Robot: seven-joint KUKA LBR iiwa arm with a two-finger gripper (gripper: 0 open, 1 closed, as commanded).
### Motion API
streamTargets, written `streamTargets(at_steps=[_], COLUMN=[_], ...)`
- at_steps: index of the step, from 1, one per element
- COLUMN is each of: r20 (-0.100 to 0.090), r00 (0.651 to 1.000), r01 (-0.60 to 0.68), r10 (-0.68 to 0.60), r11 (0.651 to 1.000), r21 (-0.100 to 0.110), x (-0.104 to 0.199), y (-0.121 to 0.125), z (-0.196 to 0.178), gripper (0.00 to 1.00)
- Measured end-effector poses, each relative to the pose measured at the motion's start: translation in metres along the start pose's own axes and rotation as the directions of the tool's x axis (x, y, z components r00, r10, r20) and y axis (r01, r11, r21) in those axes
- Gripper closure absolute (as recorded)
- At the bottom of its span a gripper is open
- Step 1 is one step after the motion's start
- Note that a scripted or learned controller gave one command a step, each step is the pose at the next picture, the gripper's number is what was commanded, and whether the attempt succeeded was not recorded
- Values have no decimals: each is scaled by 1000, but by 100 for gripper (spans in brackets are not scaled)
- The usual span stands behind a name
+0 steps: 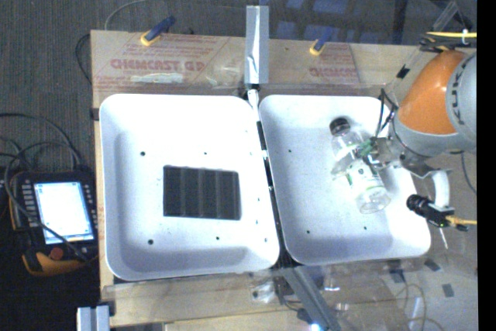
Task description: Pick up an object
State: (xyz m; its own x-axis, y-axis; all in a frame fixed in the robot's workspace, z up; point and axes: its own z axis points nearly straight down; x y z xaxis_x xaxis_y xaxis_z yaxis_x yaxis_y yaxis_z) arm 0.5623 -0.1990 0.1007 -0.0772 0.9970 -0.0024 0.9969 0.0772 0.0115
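Far to the left of the gripper (375, 156), off the bench, a small screen box (58, 213) lies on the floor. Its screen glows white.

Next comes the left bin (124, 120). A flat dark block (201, 192) with stripes lies in it. It is well away from the gripper, on its left and a bit lower down in the picture.

Up at the back edge of the bench (178, 62) two blue and yellow clips (157, 29) hold on. A grey bar (256, 43) stands between the two bins.

Then comes the right bin (302, 167). The gripper is down in this bin, near its right side. A clear bottle (341, 137) with a black cap lies just to the left of the gripper and a bit above it. It looks very close, but I cannot tell if it touches. A clear cup (373, 200) lies just below the gripper. These see-through things blur into each other, so their edges are hard to see.

I cannot tell if the gripper is spread or pressed together, or if it has anything in it.

To the right of the gripper the grey arm (422, 137) goes up to its orange band (432, 98).
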Motion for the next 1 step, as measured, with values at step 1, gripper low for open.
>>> streamTargets(at_steps=[1], r20=[1], r00=[998], r01=[-60], r10=[60], r11=[998], r21=[14], x=[43], y=[58], z=[-87], gripper=[100])
